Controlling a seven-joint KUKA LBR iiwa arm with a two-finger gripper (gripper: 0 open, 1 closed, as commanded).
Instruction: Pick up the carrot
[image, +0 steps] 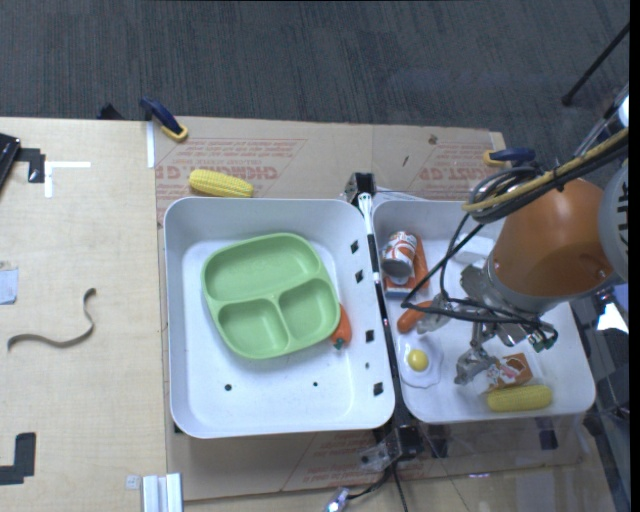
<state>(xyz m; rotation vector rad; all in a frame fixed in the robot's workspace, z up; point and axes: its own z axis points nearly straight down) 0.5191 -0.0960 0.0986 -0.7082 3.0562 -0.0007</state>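
The arm reaches over the right bin (570, 395), and its hand (478, 362) hangs low at six o'clock there; how far it is open, I cannot tell. The carrot (343, 328) sits in the left bin (260, 405), touching the green plate (270, 293) at four o'clock. The pale wooden desk (75, 250) carries cardboard (300, 160) under the bins; dark carpet (300, 50) lies beyond.

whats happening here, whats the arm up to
A grey and orange robot arm hangs over the right bin, its gripper low beside a fried egg, an ear of corn and a small packet. A carrot lies left of it, near a can. The left bin holds a green divided plate with another carrot at its edge.
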